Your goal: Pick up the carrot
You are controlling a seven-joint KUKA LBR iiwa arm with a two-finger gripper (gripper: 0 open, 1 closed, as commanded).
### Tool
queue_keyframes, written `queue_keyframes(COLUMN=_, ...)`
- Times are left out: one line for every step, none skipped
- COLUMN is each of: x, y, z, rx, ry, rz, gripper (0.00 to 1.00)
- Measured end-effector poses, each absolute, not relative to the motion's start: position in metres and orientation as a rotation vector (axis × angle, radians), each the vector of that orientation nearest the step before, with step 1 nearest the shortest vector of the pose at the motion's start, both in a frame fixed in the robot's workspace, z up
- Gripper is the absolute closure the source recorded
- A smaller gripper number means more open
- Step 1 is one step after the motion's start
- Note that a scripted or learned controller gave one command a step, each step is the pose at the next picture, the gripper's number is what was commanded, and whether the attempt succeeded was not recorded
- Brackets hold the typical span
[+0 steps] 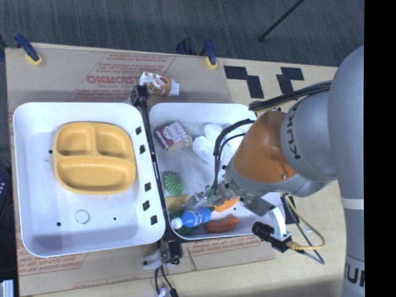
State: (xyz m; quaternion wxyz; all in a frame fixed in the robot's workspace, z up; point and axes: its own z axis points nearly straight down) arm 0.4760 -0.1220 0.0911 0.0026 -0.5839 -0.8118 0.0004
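Observation:
The carrot [225,204] is a small orange piece lying low in the right bin [185,113], just above a brown sausage [221,225]. My gripper [213,198] hangs under the orange wrist band and comes down at the carrot's left end, touching or almost touching it. The arm's wrist hides most of the gripper. A blue bottle [193,218] lies just below and left of the gripper.
The right bin also holds a green ball [172,182], a red-and-white packet [173,135], a white item [206,142] and something yellow [176,202]. A yellow divided plate [94,156] sits in the left bin [37,228]. A small packet [158,83] lies on the bench behind the bins.

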Motion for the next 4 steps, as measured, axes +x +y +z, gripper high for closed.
queue_keyframes(x=0.4776, y=-0.1500, z=0.0921, rx=-1.115, ry=-2.940, rz=-0.001, gripper=0.00)
queue_keyframes(x=0.4776, y=-0.1499, z=0.0920, rx=-1.115, ry=-2.939, rz=-0.001, gripper=0.00)
queue_keyframes(x=0.4776, y=-0.1499, z=0.0920, rx=-1.115, ry=-2.939, rz=-0.001, gripper=0.00)
queue_keyframes(x=0.4776, y=-0.1499, z=0.0920, rx=-1.115, ry=-2.939, rz=-0.001, gripper=0.00)
